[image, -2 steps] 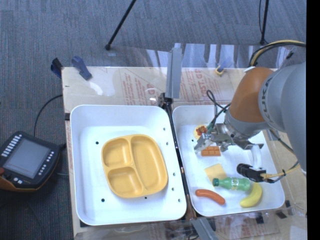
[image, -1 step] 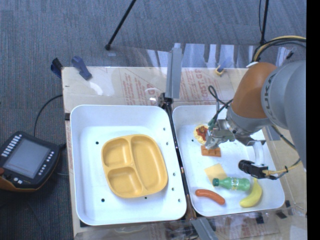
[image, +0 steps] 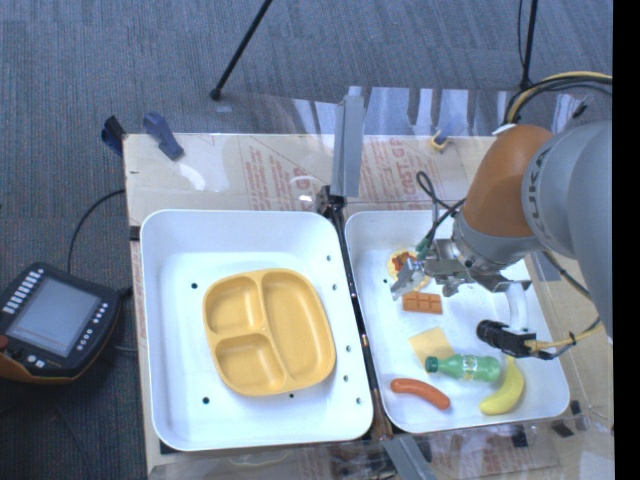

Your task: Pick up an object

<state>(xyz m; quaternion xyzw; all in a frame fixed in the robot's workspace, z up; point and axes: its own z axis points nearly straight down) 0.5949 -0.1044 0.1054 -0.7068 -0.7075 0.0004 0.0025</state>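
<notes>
**Arm reaching into the right bin over the toy food**

Nearest the camera, along the near edge of the right shallow white bin point(image: 372, 230), a red-orange toy sausage point(image: 420, 393) is lying beside a yellow plastic banana point(image: 504, 391) that is curving up against the bin's near right corner. Just behind them a small green bottle with a pale label point(image: 464, 368) is lying on its side, its cap pointing left; the label's print is too small to read. A pale yellow wedge of toy cheese point(image: 430, 344) is sitting just beyond the bottle, and farther back an orange waffle-like block point(image: 422, 303) is resting directly under the two-finger gripper point(image: 425, 280). The grey arm with its orange band point(image: 510, 183) is coming in from the right, and whether the claw is wide or narrow cannot be told; nothing is visibly sitting between its tips. A small red and yellow toy point(image: 404, 262) is lying just left of it.

The left white bin point(image: 165, 233) is carrying a yellow three-compartment plastic tray point(image: 268, 330) near its middle, with bare floor all round it. Faint red lettering is showing on the bench surface point(image: 270, 173) behind the bins but is not legible. A handheld control pendant with a grey screen point(image: 52, 320) is sitting on the floor at far left.
</notes>
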